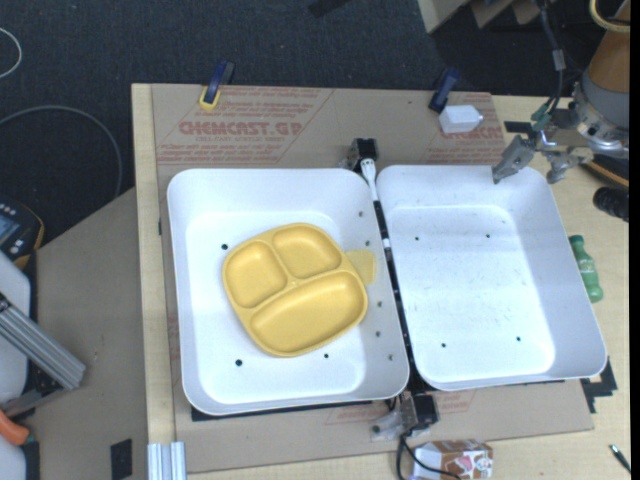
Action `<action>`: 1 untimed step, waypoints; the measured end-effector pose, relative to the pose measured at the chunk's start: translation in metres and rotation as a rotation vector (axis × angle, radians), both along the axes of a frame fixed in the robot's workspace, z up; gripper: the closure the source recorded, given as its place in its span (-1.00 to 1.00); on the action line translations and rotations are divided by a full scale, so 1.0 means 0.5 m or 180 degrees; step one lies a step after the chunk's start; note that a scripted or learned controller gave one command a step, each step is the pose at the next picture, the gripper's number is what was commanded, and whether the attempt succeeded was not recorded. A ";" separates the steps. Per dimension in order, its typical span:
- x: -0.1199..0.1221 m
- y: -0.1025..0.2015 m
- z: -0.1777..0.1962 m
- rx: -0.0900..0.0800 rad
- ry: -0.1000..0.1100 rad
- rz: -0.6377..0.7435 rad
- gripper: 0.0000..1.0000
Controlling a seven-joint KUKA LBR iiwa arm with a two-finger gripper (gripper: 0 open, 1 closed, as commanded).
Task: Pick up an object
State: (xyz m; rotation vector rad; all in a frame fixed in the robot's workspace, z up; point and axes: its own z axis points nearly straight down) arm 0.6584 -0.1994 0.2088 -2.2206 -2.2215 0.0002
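Left bin point(195, 268): nearest the viewer, a shallow white bin holding a yellow divided plate point(294, 288), lying flat near its middle.
Right bin point(560, 298): white, touching the left bin along their shared edge.
Gripper point(530, 160): at the right bin's far right corner, above the rim, fingers spread apart with nothing between them.
Tabletop point(300, 118): brown board under both bins.
Progress: nothing grasped yet; reaching the plate, closing and lifting all remain.

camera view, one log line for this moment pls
end effector: open, above far right corner of right bin | holding: nothing | yellow tray: in left bin, untouched | pick: not yet done
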 end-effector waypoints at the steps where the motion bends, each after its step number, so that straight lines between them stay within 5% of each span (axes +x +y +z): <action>1: -0.118 0.030 0.297 -0.0019 -0.0061 0.0001 -1.00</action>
